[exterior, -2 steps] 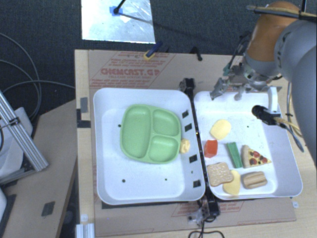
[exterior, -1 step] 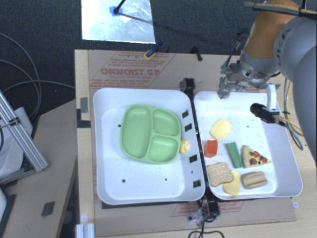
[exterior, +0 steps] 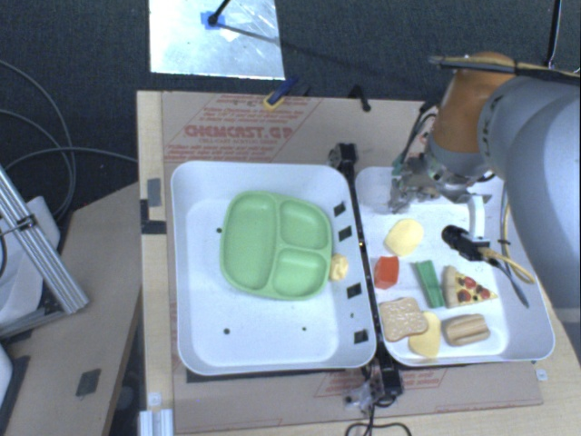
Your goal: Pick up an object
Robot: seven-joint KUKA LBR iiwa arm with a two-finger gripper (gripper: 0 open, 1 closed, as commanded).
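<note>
Dark carpet surrounds the bench (exterior: 100, 271), which carries a brown cardboard sheet (exterior: 245, 125) with red print. A shiny square plate (exterior: 213, 25) lies beyond its far edge.

Item 1: one grey arm (exterior: 536, 153) enters from the right, with an orange band (exterior: 467, 98) above the wrist.

Item 2: two white bins stand side by side, the left bin (exterior: 200, 334) and the right bin (exterior: 526, 330).

Item 3: one green tray (exterior: 272, 243) with three compartments lies flat in the left bin. One small yellow lump (exterior: 339, 267) touches the tray's right edge.

Item 4: I count seven food pieces in the right bin. There is a yellow rounded piece (exterior: 404, 236), a red block (exterior: 387, 271), a green stick (exterior: 427, 282) and a pizza slice (exterior: 467, 289). Nearest me lie a bread slice (exterior: 402, 317), a yellow wedge (exterior: 425, 339) and a brown roll (exterior: 465, 330).

Item 5: the claw (exterior: 399, 203) is low over the far left corner of the right bin. The yellow rounded piece lies just near of it and slightly right, close but apart. The other six lie nearer still, well clear of it. From this angle I cannot tell whether the claw is released or clenched.
</note>
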